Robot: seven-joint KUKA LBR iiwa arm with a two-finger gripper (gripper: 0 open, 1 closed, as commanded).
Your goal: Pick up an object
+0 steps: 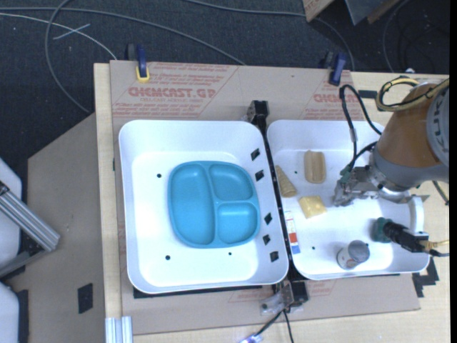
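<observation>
Camera view: gripper [348,189] low in right bin [325,136], grip state not discernible — risk: it descends between yellow block [312,206] and tan block [314,166], grasping nothing.

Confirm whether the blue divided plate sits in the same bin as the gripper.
No: the blue divided plate lies in the left bin, the gripper over the right bin.

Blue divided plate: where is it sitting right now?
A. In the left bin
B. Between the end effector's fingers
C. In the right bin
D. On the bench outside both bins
A. The blue divided plate lies flat on the floor of the left bin, well apart from the end effector, which is over the right bin.
</observation>
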